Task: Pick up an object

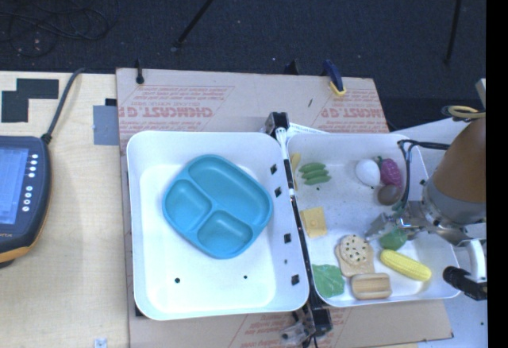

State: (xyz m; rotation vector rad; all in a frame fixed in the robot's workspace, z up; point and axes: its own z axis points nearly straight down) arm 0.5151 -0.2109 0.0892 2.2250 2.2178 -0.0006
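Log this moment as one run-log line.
arm: over right bin | gripper: low beside green toy, grasp unconfirmed | left bin: blue plate | status: pick unfinished

Left bin (151, 179): white plastic, smooth, slight sheen. Right bin (337, 152): same plastic, floor faintly speckled. Blue divided plate (217, 205): smooth, semi-matt plastic. Cardboard sheet (238, 104) under the bins: brown, matt, red print. Bench (63, 291): pale wood-look top, matt. Toy corn (406, 264), green pea pod (314, 173), white egg (367, 172): smooth moulded plastic, egg lightly glossy. Cookie (354, 253): rougher, speckled face. Tool (394, 222): bare grey metal, dull shine. Arm's orange band (468, 160): glossy.
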